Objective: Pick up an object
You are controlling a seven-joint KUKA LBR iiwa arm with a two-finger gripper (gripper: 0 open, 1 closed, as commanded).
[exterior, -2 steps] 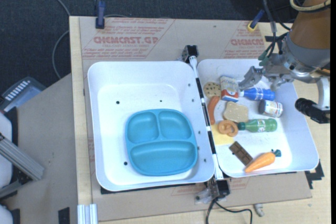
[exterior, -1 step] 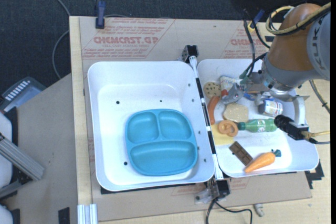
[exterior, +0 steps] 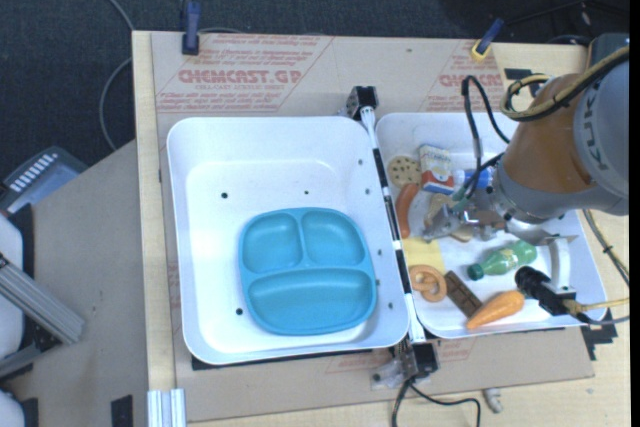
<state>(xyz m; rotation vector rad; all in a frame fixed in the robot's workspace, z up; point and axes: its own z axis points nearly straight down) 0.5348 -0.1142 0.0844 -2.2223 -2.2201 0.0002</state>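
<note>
The right bin (exterior: 590,260) holds a jumble of small objects: a round cracker-like disc (exterior: 402,168) near its far-left corner, a small white packet (exterior: 436,158) with red and blue print too small to read beside it, a reddish sausage shape (exterior: 405,206) along the left wall, a pretzel-like ring (exterior: 431,286) on a yellow slab (exterior: 421,255) near the front-left, a dark brown bar (exterior: 460,291), an orange carrot (exterior: 495,308) by the front edge, and a green bottle (exterior: 503,261) lying on its side. The claw (exterior: 452,220) is low in the middle of this bin among the items; I cannot tell its state, and nothing is visibly gripped. The grey arm (exterior: 560,155) with its orange band reaches in over the bin's right side. The left bin (exterior: 190,215) carries 1 blue tray (exterior: 305,270) with 3 compartments, toward its front. The worktop's (exterior: 300,65) far edge shows red print reading "CHEMCAST GP", repeated at the right.
</note>
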